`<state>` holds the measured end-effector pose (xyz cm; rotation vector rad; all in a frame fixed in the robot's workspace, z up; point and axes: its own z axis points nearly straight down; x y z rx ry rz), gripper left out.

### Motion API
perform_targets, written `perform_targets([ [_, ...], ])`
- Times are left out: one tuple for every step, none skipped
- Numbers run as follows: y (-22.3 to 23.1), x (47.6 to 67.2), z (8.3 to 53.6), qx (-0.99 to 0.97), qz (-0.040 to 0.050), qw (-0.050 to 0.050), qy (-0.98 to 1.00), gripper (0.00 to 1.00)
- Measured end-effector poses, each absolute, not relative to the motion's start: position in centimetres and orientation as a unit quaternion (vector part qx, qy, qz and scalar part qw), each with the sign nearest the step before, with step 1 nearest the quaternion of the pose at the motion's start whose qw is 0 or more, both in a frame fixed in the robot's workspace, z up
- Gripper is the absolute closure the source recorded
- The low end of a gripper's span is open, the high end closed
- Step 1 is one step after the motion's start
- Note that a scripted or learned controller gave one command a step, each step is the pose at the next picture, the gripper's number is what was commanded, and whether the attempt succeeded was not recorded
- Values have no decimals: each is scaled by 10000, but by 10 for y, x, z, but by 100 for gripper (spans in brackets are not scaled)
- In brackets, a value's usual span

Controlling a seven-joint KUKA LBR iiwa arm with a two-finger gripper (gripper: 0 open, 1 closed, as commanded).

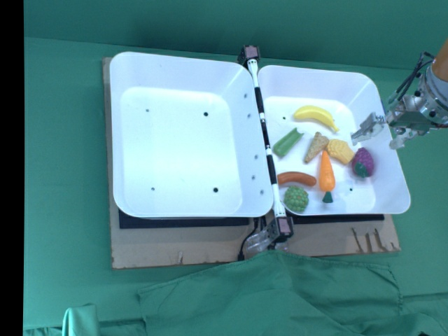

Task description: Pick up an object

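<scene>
Two white bins (185, 82) on green cloth (63, 152) hold a yellow banana (316, 115), orange carrot (326, 172), green celery stick (287, 142), purple grapes (362, 163) and reddish-orange sausage (297, 179).

The arm (437, 82) is cut off by the frame's right edge, so we see only its wrist. Green cloth (280, 296) covers the cardboard base's (175, 247) near edge and runs off the bottom. The clamp (269, 238) between the bins is partly hidden by that cloth. We cannot identify the dark green bit (327, 197) beside the carrot (326, 172).
</scene>
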<state>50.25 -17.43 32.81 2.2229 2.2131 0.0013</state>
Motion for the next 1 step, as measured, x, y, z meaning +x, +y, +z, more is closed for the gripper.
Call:
perform_targets([
  [-175, 503, 341, 7098, 16, 53, 7044, 100],
])
